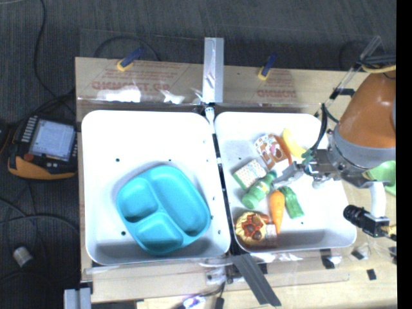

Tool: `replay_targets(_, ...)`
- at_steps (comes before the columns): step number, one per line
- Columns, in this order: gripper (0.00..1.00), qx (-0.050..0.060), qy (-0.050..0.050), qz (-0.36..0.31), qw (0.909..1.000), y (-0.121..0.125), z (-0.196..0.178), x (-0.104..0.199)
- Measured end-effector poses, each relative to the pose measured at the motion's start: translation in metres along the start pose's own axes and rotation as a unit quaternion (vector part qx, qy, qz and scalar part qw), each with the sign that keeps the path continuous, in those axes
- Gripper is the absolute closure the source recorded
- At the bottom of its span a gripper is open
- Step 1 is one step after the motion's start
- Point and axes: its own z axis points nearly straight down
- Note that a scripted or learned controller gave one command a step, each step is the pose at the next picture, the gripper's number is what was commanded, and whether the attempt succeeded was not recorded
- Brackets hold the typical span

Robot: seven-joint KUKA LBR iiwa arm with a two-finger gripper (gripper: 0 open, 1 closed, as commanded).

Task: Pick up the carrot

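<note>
Orange and tapered, the carrot [277, 210] lies in the right bin [335, 234] near its front edge, thick end toward the back, narrow tip pointing to the front. Its skin looks smooth and matte. Beside its tip, in the bin's front left corner, rests a round, glossy packet [252, 228] printed in red and yellow. A green bottle [259, 188] lies just left of the carrot's top, and a small green piece [292, 202] lies just right of it. Toward the back edge sit a brown and white carton [271, 149] and a smooth yellow banana [293, 144]. The metal gripper [291, 172] hangs above the carrot's thick end; whether it is apart or together cannot be told. In the left bin [106, 134], a turquoise plastic tray [163, 208] with three rounded compartments sits toward the front.
</note>
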Motion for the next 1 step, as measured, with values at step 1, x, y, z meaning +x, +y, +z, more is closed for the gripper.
replay_targets(1,0.00,0.001,0.000,0.081,0.9967,-0.0145,0.1120,-0.0452)
